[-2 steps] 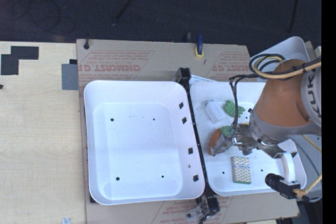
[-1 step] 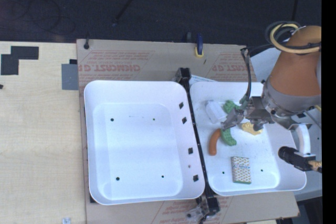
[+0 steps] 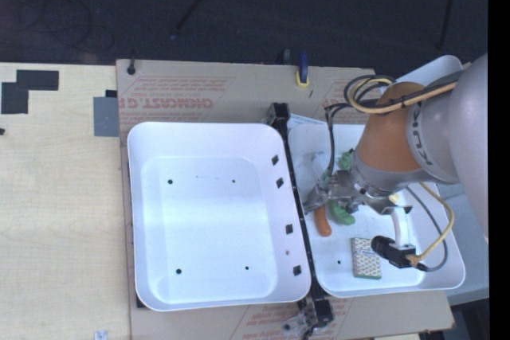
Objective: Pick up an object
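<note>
1. Sponge [image 3: 366, 258], near right of the right bin [image 3: 446, 279]: we count it untouched.
2. Carrot [image 3: 322, 222], left of it: resting on the bin floor, not lifted.
3. Gripper [image 3: 338, 199], low above the carrot and green toy [image 3: 343, 212]: we cannot tell its jaw state; nothing picked yet.
4. Left bin [image 3: 143, 171]: we log no items.

Bright even overhead light, white bins [image 3: 207, 135] near glare, dark background, soft low-resolution focus, faint shadows
</note>
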Action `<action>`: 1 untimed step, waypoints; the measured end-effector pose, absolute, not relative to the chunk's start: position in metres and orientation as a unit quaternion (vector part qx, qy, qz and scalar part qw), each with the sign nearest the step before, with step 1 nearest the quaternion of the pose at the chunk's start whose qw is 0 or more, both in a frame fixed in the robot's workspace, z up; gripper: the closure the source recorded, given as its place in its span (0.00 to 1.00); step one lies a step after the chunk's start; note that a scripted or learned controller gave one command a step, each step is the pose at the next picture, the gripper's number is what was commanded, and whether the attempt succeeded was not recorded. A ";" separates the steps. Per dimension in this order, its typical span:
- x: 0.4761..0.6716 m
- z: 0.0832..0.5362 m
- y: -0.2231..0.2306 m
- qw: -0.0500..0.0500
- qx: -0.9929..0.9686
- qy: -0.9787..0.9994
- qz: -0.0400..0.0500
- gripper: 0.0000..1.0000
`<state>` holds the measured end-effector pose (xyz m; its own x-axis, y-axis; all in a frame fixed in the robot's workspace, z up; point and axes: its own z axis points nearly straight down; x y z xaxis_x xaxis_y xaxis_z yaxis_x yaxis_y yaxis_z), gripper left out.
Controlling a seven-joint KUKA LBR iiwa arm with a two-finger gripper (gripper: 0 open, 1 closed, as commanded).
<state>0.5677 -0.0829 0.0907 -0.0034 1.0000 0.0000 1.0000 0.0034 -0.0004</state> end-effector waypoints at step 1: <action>0.564 0.104 -0.085 0.003 -0.709 -0.705 0.002 1.00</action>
<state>0.5643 -0.0848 0.1041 0.0046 1.0000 0.0011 1.0000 -0.0046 -0.0073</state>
